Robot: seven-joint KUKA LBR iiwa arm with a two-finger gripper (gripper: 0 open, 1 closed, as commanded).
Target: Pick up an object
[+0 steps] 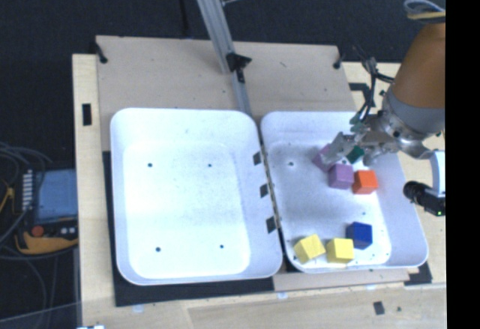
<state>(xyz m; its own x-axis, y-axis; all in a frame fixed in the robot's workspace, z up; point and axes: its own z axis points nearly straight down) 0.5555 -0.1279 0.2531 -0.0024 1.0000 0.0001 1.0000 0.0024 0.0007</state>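
Observation:
My gripper point(346, 151) hangs over the upper middle of the right bin point(300, 133), reaching in from the right. Just under and beside it lie two purple blocks, one point(325, 158) at its left tip and one point(341, 176) just below. A small green piece point(356, 156) shows right at the gripper; I cannot tell if it is held. An orange block point(366, 181) sits to the right of the lower purple block. Nearer the front edge are a blue block point(361, 234) and two yellow blocks point(308, 248) point(340, 249).
The left bin point(127, 133) lies beside the right one, with a shared rim between them. A slanted metal rail point(217, 20) runs from the top down to the bins' back edge. Cables and a blue box point(54, 196) lie off the bench at left.

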